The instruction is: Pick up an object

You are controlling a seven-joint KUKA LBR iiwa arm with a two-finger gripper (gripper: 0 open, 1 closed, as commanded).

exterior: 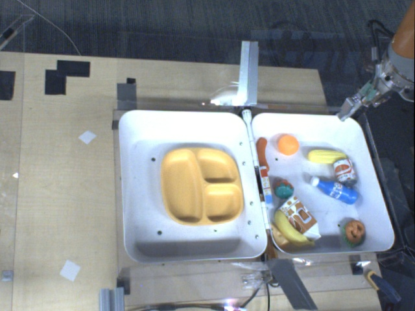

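from my remote station i see the claw point(353, 104) at the upper right, just outside the far right corner of the right bin point(373, 167). its tip reads as one slim greenish-grey wedge slanting down toward the bin rim; i see nothing between its fingers, and whether they are apart or together i cannot tell. above it the arm point(399, 60) runs off the right edge, its orange band point(404, 41) at the top corner.

right bin, nearest the claw outward: a yellow banana-shaped piece point(326, 155) lies flat near the far side, touching a small red-and-white can point(343, 170) just below it. an orange ball point(287, 144) sits to their left. a blue bottle point(336, 190) with a white cap lies on its side under the can. a long red sausage-like piece point(261, 155) lies along the left wall, with a thin white-and-blue stick point(266, 185) below it. a small teal lump point(283, 190) sits near the middle. at the near left corner, a brown-and-white carton point(299, 216) rests on top of a second banana point(290, 230). a small brown round thing point(353, 231) with a green spot sits alone at the near right corner.

left bin point(133, 173): a yellow divided tray point(201, 185) lies in the middle, one long compartment at left and two smaller ones at right.

both bins rest on a pale wooden bench point(58, 193).
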